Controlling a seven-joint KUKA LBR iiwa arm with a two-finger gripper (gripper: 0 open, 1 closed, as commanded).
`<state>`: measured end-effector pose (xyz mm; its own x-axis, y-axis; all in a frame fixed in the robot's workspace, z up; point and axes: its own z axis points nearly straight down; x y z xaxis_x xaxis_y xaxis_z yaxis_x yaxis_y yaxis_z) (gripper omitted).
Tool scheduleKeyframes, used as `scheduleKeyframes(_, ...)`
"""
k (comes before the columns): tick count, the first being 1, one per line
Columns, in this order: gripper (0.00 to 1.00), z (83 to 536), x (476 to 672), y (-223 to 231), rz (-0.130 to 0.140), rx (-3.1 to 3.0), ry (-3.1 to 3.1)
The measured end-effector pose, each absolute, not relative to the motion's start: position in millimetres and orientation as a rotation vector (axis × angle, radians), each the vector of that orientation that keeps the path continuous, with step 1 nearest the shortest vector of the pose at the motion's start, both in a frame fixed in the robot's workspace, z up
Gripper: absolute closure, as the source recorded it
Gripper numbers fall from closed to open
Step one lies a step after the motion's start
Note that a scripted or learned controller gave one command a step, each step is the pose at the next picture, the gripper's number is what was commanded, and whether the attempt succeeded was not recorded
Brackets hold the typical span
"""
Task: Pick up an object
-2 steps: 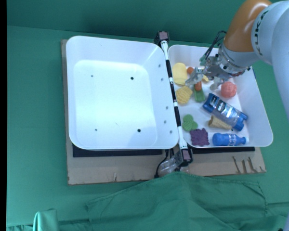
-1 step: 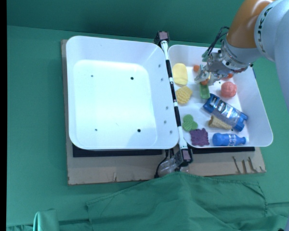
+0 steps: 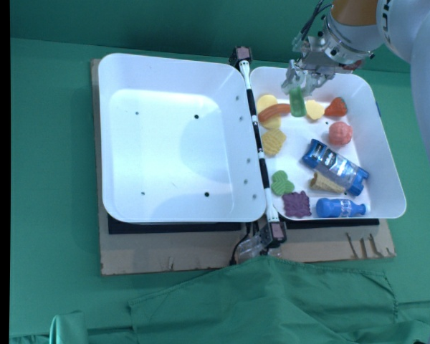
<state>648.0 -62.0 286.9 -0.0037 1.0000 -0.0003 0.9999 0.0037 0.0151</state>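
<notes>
We see the pincer (image 3: 299, 84) at the far end of the right bin (image 3: 387, 170), and a small green bottle (image 3: 297, 102) stands upright right under it, its top seemingly between the fingers; we judge the pincer to be pinching that bottle near its neck, though the contact itself is partly hidden by the wrist; the bottle's base appears close to the bin floor, between a hot-dog toy (image 3: 274, 111) and a yellow piece (image 3: 314, 109); we expect the bottle to be light, stiff plastic, smooth and round, so likely to slip or twist if held too high; a hold across the body, below the cap, looks safer to us; other toys lie nearby, among them a red strawberry (image 3: 337, 107) and a blue bottle (image 3: 335, 165); the left bin (image 3: 122, 70) sits beside it on the desk (image 3: 50, 142).
</notes>
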Motion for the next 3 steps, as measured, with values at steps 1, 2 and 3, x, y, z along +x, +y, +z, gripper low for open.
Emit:
scheduleKeyframes(1,1.00,294.9,647.0,-66.1,0.011,2.219,2.210)
scheduleKeyframes(2,1.00,334.1,683.3,-44.6,0.012,2.215,2.216)
scheduleKeyframes(3,1.00,441.3,681.0,-13.0,0.020,2.211,2.215)
